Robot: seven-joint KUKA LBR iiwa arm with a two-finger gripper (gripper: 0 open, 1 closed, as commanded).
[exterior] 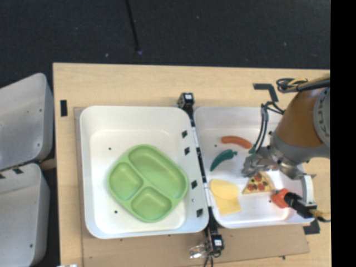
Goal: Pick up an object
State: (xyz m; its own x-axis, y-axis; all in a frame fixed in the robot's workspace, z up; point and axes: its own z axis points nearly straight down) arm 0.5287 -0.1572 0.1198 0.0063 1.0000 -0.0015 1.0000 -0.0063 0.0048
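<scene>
— Where's the pizza slice (pixel 257 184)?
— In the right bin (pixel 233 216), directly under the gripper (pixel 255 168), beside the yellow cheese (pixel 225 196).
— Gripping it?
— Cannot tell; the jaws' state is unclear.

A light wooden desk (pixel 67 88) carries two shallow white bins side by side. The left bin (pixel 89 149) holds a green divided plate (pixel 147 182) with three compartments, lying flat near its middle. Pale grey panels (pixel 22 127) stand off the desk's left edge, over a dark floor (pixel 167 21) crossed by a thin black cable (pixel 131 21)
</scene>
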